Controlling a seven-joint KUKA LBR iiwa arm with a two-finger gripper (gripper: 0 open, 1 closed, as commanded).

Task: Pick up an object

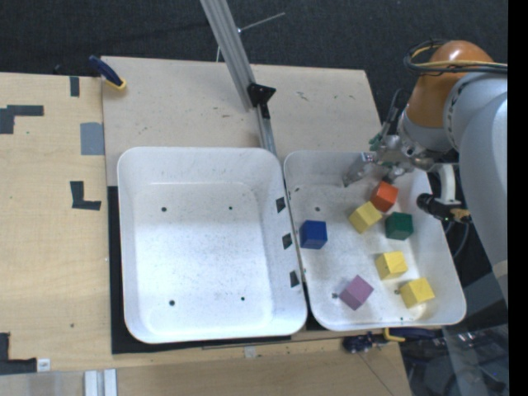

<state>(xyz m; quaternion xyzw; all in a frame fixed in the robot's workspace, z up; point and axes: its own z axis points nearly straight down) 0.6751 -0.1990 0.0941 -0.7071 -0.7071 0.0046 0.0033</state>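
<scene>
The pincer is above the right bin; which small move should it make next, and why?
Probably a short descent toward the orange cube. The pincer hangs over the far part of the right bin, and that cube is the nearest block, just below it in the view, beside a yellow cube.

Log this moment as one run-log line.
arm: over right bin | gripper: above orange cube, grasp not visible | right bin: seven cubes | left bin
</scene>
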